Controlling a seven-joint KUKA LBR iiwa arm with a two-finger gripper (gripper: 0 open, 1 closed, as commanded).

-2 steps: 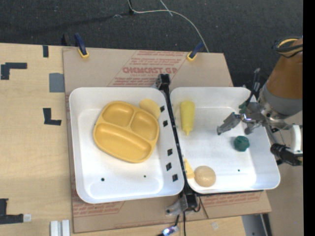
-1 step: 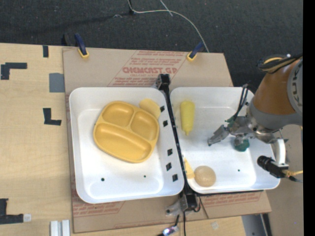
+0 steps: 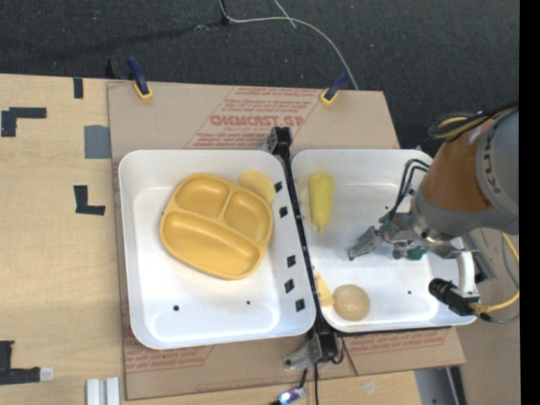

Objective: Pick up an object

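Item: gripper [image 3: 364, 247], right of centre, low in the right bin [image 3: 354, 160]; we cannot tell its grip. Candidates: yellow corn [image 3: 321, 199] above-left, beige ball [image 3: 351, 301] below. Risk: we judge it may close between them, catching neither.

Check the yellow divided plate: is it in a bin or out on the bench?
In. The yellow divided plate lies flat inside the left bin, white floor around it.

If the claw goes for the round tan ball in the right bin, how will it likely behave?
The ball looks smooth and round, so it would probably roll if nudged off-centre. It lies near the right bin's front wall, which may stop it. The claw would likely need a centred grip, or it may squirt out.
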